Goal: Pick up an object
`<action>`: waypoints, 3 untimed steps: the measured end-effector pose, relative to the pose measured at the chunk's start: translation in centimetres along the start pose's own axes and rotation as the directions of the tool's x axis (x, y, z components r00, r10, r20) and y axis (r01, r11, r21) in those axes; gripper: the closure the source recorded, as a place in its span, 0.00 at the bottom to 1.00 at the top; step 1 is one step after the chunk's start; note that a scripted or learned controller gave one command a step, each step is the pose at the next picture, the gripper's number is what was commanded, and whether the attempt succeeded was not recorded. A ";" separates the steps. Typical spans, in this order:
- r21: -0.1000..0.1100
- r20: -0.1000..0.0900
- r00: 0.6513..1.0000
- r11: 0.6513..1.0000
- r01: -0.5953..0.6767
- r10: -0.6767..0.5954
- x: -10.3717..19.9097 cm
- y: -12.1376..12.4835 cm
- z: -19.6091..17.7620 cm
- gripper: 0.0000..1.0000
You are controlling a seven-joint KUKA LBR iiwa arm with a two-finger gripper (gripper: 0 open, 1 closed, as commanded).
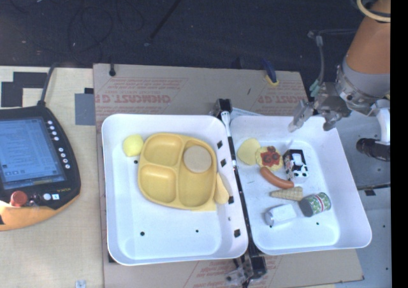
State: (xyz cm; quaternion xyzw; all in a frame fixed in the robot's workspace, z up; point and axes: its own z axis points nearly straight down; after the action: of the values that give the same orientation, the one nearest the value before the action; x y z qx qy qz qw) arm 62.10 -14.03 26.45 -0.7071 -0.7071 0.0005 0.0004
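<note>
Right bin (347, 229) has the goodies: grey cylinder (280, 215) and green can (316, 204) nearest, then cone (287, 194), hot dog (276, 178), cow toy (295, 164). Gripper (313, 118) hangs above the far rim, fingers spread, holding nothing

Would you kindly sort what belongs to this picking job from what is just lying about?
Job: two-finger gripper; right white bin; orange toy sausage; black-and-white toy cow; green can.
Lying about: yellow divided tray; black tablet pendant.
</note>
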 end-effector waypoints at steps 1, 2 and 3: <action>0.010 -0.002 1.000 1.000 -0.001 0.001 -0.1 -1.3 8.6 0.00; -0.009 0.002 1.000 1.000 -0.001 0.001 3.6 -3.7 15.8 0.00; -0.003 -0.001 1.000 1.000 -0.003 0.003 4.6 -9.1 17.6 0.00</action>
State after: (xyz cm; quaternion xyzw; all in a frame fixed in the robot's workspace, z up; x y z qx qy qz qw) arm 52.94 -9.40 8.89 -0.7081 -0.7061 -0.0010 -0.0006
